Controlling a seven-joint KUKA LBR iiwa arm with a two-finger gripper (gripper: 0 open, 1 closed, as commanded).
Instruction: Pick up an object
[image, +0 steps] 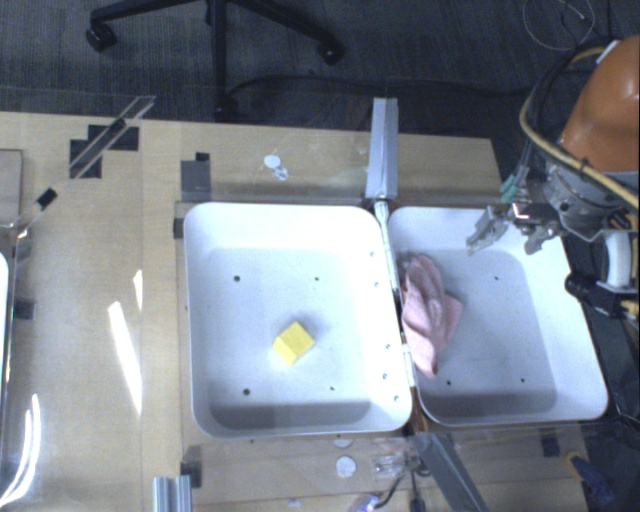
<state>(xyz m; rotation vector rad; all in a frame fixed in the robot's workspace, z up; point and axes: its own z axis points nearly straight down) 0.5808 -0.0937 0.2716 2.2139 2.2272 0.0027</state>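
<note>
Gripper (508, 228) hung over right bin's (560, 400) far edge, fingers spread, empty. Pink cloth (430, 310) lay against that bin's left wall: soft, light, likely best pinched at a raised fold.

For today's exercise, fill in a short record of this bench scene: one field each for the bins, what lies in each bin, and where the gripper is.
bins: two shallow white plastic bins side by side, left bin and right bin
left bin contents: small yellow block, near the middle
right bin contents: crumpled pink cloth, against the bin's left wall
gripper: two-finger gripper over the right bin's far edge, fingers apart, holding nothing
</note>
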